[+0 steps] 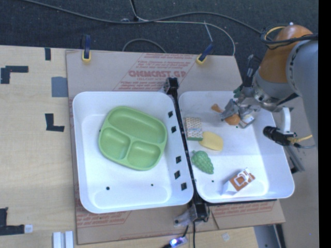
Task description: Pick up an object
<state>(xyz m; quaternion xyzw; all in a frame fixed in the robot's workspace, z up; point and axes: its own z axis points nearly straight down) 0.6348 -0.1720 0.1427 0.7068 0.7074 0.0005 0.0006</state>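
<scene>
The arm reaches in from the right, and its gripper (237,112) sits low over the upper part of the right bin (269,161). An orange piece (232,120) shows right at the gripper's tip, and a second orange bit (216,108) lies just beside it to the left. Whether the fingers are spread or pinching the orange piece cannot be told here; the gripper body blocks them and the detail is too small.

Other candidates lie in the same bin: a patterned card (194,127) against the divider, a yellow lump (212,141) just beside it, a green bumpy toy (203,162) below those, and a red-and-white carton (241,180) near the bottom edge. The left bin (85,154) holds a green tray (133,137) with 3 compartments.

The step in hand looks like the grasp itself, at the orange piece. The next move calls for a firm close and a straight lift, slow enough to show whether the piece comes up. A slip is likely, since the piece is small and sits near the bin wall
</scene>
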